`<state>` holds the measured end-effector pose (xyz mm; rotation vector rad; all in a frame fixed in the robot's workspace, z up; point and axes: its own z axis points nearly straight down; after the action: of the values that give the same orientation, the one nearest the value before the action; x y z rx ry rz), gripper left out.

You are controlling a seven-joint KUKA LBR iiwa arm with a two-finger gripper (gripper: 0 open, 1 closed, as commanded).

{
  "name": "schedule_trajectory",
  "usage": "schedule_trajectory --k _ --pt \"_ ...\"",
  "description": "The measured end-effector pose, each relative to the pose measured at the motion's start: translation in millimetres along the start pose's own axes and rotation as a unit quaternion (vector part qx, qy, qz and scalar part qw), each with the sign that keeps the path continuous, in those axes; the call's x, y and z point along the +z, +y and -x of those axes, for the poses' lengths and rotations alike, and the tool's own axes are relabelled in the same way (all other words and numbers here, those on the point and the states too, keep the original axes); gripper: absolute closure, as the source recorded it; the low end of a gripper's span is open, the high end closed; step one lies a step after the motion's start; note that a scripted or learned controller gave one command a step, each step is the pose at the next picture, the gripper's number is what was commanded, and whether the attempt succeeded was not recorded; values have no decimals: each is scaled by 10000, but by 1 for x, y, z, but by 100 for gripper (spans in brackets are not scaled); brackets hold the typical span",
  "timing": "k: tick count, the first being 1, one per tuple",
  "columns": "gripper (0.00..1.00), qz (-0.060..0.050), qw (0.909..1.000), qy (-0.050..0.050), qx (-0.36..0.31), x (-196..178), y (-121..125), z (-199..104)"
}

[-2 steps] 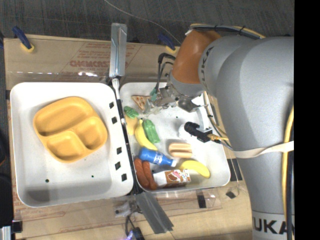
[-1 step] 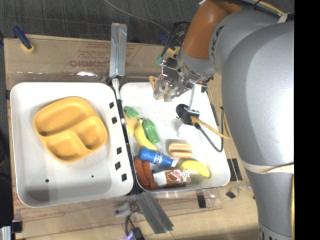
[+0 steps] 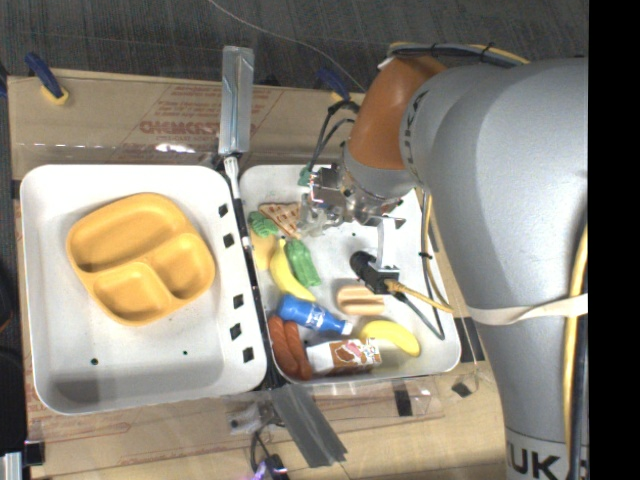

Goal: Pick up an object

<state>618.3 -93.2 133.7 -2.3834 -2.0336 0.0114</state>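
Looming over the right bin (image 3: pixel 452 353), the grey arm (image 3: pixel 500 188) reaches its gripper (image 3: pixel 325 206) down near that bin's far left corner, by a waffle (image 3: pixel 282 216); its grip I cannot tell. Left bin (image 3: pixel 40 368): yellow tray (image 3: pixel 140 256). Along the right bin's near edge lie a banana (image 3: pixel 392 337) and bottle (image 3: pixel 312 317).

Glossy yellow plastic tray (image 3: pixel 140 256); smooth white bins (image 3: pixel 60 388), probably plastic; matt grey arm (image 3: pixel 510 198)

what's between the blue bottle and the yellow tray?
Camera view: the divider where the two bins' walls meet, plus a reddish sausage beside the blue bottle. Yellow tray lies left.
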Motion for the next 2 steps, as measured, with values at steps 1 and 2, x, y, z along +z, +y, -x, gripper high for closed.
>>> schedule_trajectory --k 1,2 --pt "100 33 9991 -4 -428 44 43 36" --pt "0 35 9991 -4 -432 44 44 35"
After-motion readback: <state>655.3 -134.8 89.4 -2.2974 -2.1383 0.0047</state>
